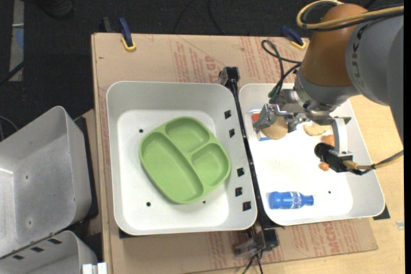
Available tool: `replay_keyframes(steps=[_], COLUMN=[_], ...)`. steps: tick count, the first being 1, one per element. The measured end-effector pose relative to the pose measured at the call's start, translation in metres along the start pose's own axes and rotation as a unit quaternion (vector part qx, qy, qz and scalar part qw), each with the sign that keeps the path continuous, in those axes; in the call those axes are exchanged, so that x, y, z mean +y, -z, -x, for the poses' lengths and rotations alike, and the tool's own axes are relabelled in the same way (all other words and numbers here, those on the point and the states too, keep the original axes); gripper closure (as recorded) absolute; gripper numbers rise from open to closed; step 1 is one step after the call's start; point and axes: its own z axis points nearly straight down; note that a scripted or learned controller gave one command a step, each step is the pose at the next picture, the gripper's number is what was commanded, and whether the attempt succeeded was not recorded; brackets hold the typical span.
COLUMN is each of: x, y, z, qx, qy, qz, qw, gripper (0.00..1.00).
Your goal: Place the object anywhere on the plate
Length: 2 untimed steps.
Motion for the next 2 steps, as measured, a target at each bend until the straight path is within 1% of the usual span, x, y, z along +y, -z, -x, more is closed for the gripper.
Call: replay_keyframes(steps=[1, 2], x=[-0.005, -0.024], y=[0.018, 0.022], z=[-0.049, -0.098], qx=[0.0, 0.0], qy=[0.0, 0.0], qz=[0.002, 0.0], qw=[1.0, 1.0], gripper=[1.0, 1.0])
